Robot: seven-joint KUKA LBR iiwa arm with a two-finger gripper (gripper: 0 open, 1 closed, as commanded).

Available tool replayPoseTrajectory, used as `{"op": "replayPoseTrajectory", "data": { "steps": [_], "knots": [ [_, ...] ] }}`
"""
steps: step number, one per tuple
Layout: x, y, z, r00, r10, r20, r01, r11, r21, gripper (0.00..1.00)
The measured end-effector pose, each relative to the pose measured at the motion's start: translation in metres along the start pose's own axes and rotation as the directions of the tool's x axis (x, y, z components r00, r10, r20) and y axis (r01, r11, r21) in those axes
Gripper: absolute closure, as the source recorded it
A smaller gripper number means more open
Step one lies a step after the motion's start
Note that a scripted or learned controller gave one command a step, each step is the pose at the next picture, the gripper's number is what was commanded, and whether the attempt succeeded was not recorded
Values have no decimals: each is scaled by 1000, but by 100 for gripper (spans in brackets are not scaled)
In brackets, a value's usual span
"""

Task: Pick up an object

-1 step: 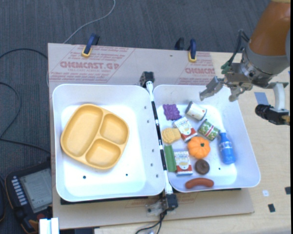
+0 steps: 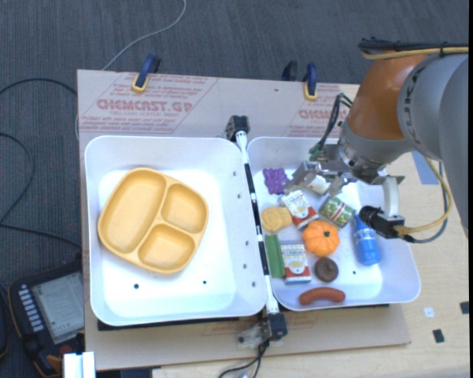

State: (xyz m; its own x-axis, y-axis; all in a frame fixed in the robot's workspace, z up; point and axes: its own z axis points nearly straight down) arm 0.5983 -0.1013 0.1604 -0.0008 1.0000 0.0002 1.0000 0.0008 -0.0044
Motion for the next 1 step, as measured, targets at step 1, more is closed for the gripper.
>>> {"op": "replayPoseTrajectory", "data": {
  "steps": [1],
  "knots": [
    [-3,6,48,1000,0,1,0,1000,-5,0]
  ]
}}
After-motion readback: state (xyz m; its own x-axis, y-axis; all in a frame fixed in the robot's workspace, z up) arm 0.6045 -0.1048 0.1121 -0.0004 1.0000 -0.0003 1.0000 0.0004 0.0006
